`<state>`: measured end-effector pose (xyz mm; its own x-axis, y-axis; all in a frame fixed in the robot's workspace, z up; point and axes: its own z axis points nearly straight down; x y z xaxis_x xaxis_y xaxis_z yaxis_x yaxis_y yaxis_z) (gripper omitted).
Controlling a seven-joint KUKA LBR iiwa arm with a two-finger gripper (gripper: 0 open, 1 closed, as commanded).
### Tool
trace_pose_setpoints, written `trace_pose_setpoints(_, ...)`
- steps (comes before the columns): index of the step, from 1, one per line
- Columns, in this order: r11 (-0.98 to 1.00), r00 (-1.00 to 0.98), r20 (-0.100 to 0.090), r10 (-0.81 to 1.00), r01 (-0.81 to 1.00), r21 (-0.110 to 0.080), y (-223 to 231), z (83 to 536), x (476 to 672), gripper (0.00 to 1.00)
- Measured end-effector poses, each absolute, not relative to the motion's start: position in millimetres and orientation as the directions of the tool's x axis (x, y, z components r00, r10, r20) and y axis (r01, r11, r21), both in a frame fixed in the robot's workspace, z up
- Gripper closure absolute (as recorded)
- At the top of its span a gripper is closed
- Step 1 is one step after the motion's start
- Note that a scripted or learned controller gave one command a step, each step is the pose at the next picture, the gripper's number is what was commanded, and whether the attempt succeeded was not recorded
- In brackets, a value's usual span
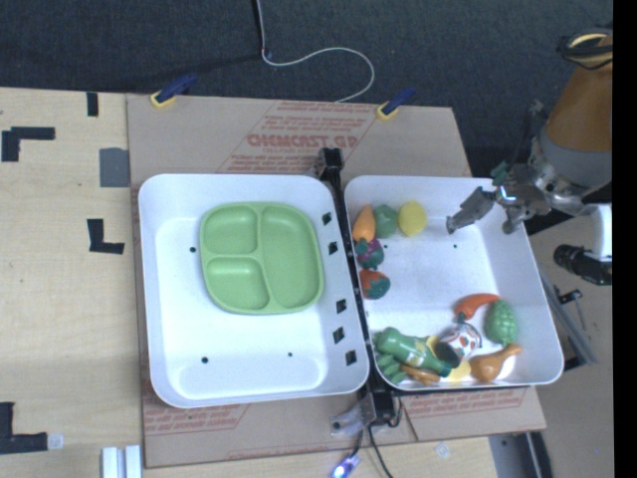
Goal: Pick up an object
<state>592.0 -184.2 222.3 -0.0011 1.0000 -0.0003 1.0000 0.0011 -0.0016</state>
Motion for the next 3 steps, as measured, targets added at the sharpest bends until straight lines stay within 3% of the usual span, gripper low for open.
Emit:
trace_pose_setpoints(1,0.002,-0.002,0.0,1.0,1.0,-0.002,-184,232,592.3,1.0)
trace_pose_setpoints(2,0.011,-0.011,-0.003,1.0,1.0,0.017,-116,370,660.3,1.0)
trace_pose_setpoints(3,0.005,-0.005,0.002,1.0,1.0,-0.004,-68,349,605.5,1.0)
